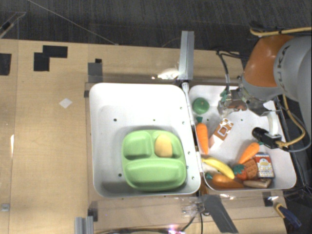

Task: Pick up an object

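From above, a smooth green plastic tray with three compartments holds a rounded yellow fruit in its upper right one. Right of the tray, a glossy tapered carrot and curved banana. Further right and above, the gripper hovers; its opening cannot be told.

— Condition of the surroundings?

— The desk was pale wood-toned board, with several black rectangular marks near its far left edge and a small pale diamond-shaped tag on its surface. Beyond the far edge lay dark grey carpet floor.

— Fixtures?

— A grey metal post stood at the far side, and grey metal brackets sat at the near edge. Lighting was even, with one bright glare spot beside the post.
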You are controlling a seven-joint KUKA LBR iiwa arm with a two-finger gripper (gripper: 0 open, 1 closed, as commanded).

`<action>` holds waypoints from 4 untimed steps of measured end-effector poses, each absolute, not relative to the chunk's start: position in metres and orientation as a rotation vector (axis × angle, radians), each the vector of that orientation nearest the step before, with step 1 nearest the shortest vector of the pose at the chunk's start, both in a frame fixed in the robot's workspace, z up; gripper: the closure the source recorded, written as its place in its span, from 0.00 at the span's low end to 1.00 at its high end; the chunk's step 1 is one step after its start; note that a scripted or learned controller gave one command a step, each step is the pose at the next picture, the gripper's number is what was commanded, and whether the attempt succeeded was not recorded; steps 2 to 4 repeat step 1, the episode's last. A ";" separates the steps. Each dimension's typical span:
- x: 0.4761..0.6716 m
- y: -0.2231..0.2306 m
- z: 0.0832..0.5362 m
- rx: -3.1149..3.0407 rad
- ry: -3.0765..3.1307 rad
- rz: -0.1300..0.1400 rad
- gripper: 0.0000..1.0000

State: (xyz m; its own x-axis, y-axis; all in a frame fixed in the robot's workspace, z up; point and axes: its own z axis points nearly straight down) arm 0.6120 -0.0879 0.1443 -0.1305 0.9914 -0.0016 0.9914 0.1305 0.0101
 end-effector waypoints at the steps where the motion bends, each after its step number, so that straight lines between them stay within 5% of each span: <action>1: 0.556 -0.049 0.186 1.544 2.730 0.005 1.00; 4: 0.556 -0.049 0.186 1.544 2.730 0.005 1.00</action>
